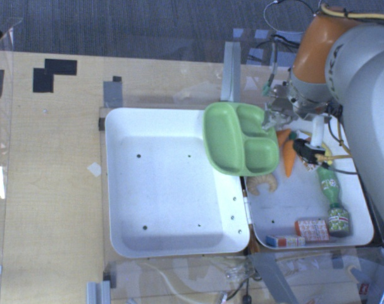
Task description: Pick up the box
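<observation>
The box [312, 228], reddish with a printed label, lies flat near the front edge of the right bin [305, 198]. A second, smaller white box [284, 240] with blue and red ends lies just left of it, against the front rim. My gripper [270, 120] is at the back of the right bin, far from both boxes. It is shut on the right rim of a green divided tray [236, 139]. The tray hangs tilted over the wall between the two bins.
An orange carrot [288, 152] lies under the gripper's right side. A green bottle [331, 198] lies along the right wall, just behind the reddish box. A tan, curled object [262, 183] sits below the tray. The left bin [166, 195] is to the left.
</observation>
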You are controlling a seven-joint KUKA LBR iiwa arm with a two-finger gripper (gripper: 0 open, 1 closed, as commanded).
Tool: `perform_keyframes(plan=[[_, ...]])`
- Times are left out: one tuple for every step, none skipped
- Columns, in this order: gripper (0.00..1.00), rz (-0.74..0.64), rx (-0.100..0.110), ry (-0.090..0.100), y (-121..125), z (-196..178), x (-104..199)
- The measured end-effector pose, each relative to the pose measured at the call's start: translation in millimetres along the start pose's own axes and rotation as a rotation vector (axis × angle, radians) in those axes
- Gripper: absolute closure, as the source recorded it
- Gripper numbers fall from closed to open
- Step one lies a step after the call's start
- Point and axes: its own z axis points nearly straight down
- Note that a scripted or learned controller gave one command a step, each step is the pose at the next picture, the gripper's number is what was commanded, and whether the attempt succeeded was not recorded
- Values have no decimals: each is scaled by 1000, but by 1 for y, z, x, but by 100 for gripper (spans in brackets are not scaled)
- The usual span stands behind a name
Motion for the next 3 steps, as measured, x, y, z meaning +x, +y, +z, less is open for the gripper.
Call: perform_keyframes(plan=[[100,-11,4,4,7,-16,6],[0,-12,5,6,6,-15,7],[0,41,-17,6,-45,-28,95]])
